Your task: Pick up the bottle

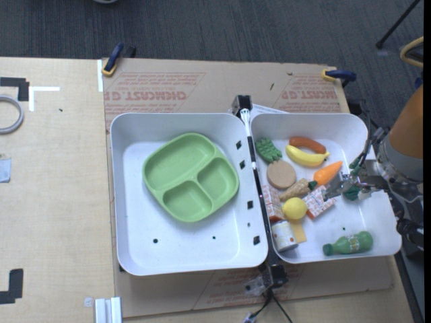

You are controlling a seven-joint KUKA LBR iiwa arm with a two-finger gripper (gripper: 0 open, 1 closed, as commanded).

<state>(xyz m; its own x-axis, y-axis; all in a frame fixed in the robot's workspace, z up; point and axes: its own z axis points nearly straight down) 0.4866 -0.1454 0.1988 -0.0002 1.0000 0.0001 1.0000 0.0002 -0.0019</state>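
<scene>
gripper (347, 186) hangs low; we cannot tell its state. nothing lifted yet: our bottle (348, 243) lies just below, ungrasped.

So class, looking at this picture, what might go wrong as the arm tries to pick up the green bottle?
1. The bottle lies on its side near the right bin's front wall, so the round body could roll or slip away from the fingers.
2. The gripper sits above the carrot and the red-and-white packet, not the bottle; it might grab one of those instead.
3. The wall close by leaves little room for a finger.
</scene>
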